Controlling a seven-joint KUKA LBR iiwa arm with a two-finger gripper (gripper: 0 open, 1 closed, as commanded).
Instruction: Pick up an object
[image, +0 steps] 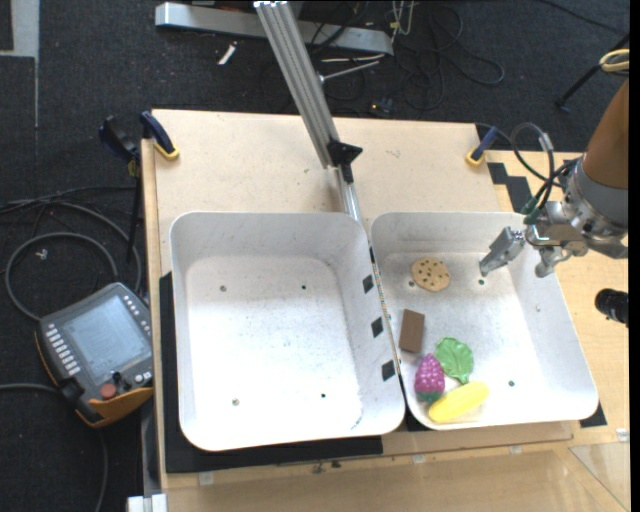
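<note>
Over right bin (560, 330), hand (520, 252) hangs fingers apart, nothing held, guessing lining up on cookie (431, 274); other toys bunched near front.

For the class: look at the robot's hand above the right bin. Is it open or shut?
Open. The hand hovers over the right bin with its two fingers spread apart and nothing between them.

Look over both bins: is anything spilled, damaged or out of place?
Nothing stands out. The cookie, brown block, purple grapes, green leaf and yellow piece all lie inside the right bin. The gripper hovers above it, holding nothing.
</note>
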